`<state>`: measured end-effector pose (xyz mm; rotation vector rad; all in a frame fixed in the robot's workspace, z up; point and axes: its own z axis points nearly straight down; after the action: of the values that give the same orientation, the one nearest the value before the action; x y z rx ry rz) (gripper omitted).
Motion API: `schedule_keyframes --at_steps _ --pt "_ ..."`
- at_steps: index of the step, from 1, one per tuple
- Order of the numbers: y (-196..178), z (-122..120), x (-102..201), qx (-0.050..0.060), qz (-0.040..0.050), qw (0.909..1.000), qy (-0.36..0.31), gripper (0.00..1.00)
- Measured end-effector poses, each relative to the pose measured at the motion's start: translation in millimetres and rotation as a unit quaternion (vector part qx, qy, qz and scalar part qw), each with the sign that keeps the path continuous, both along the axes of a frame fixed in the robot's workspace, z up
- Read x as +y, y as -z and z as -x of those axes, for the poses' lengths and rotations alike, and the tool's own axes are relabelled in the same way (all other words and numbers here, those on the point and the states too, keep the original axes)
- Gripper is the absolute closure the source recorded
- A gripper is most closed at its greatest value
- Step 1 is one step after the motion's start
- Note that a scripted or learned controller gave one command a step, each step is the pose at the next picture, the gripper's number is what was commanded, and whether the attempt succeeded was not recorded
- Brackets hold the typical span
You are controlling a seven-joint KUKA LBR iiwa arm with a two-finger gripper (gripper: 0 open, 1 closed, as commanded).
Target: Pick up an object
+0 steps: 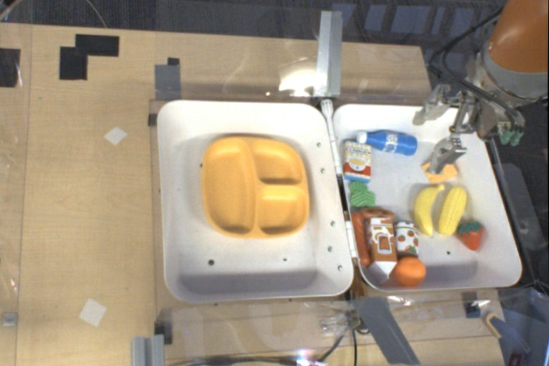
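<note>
Arm: the grey arm with its orange band reached in from the right, over the upper part of the right bin [506, 270].
Gripper: the gripper [446, 154] hung low above the bin floor, directly over a small orange piece [439, 174]; whether its fingers stood apart or together could not be told from this slant. Nothing was seen held.
Likely target: the small orange piece, lying on bare floor just above the bananas [442, 210] and apart from the blue bottle [388, 142].
Handling, judged: it appeared to be a small, light toy item, probably stiff plastic; smooth, so liable to slip or skid if pinched off-centre. Not fragile.
Hold, judged: across its narrow width, from straight above, with the fingers reaching close to the floor.
Neighbours: the bananas lay just below it and might be nudged; a strawberry [470, 234] lay beside them.
Other contents: a carton [358, 160], a green item [361, 196], two small boxes [382, 237] and an orange [411, 271] crowded the left wall.
Left bin [171, 201]: it held a yellow divided plate [255, 184].
</note>
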<state>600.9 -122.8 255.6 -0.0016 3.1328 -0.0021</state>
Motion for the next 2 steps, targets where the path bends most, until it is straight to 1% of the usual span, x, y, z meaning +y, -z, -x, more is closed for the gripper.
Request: schedule_keyframes --at_steps 1,2 --pt "116.6 66.7 35.0 0.003 -0.0020 0.9868 0.162 0.00" --pt "114.7 65.6 34.2 0.001 -0.0019 0.9868 0.162 0.00"
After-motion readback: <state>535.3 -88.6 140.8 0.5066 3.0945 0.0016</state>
